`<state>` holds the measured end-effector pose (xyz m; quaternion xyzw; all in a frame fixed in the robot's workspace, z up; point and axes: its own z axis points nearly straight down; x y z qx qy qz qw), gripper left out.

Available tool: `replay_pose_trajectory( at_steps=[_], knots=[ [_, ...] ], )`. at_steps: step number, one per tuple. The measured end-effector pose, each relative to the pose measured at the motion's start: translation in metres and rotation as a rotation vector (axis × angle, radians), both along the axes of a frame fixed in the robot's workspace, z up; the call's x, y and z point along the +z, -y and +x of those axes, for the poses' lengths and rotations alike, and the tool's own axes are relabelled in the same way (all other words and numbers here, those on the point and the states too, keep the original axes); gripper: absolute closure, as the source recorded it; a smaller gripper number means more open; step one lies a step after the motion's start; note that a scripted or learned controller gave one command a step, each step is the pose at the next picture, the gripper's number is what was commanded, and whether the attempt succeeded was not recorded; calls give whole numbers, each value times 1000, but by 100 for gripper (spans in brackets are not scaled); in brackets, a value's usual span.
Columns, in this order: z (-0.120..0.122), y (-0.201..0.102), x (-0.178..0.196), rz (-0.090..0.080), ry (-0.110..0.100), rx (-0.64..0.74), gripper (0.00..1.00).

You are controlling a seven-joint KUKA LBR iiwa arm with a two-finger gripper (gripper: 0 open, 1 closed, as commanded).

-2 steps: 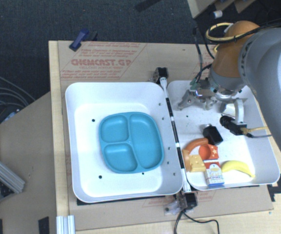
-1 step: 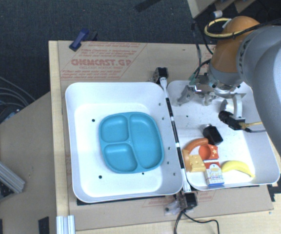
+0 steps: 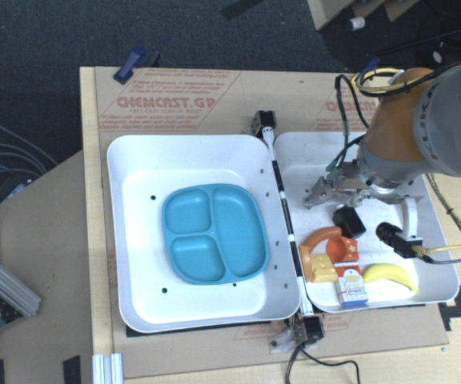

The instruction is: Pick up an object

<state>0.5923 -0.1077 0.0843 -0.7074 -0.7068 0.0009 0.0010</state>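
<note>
In the camera view the claw point(image 3: 349, 217) hangs low in the right bin point(image 3: 294, 154), just above the toys, reaching for one; whether it is open I cannot tell. Next it must settle on one piece: tomato point(image 3: 343, 249), banana point(image 3: 390, 276) or carton point(image 3: 352, 288), clustered at the bin's near edge. The left bin point(image 3: 126, 214) holds a blue plate point(image 3: 213, 233).

Two bins point(image 3: 134, 214), one divided plate point(image 3: 214, 232)

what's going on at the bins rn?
The arm's gripper is down in the right bin, above a cluster of toy food: a banana, a red-orange piece and a small carton. Nothing is visibly held. The left bin holds a blue divided plate.
</note>
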Motion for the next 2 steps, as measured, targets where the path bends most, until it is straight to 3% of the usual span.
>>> replay_pose_trajectory(
  at_steps=[1, 2],
  knots=[
    [1, -1, 10, 1, 2, -1, 100],
    [1, -1, 10, 1, 2, -1, 0]
  ],
)
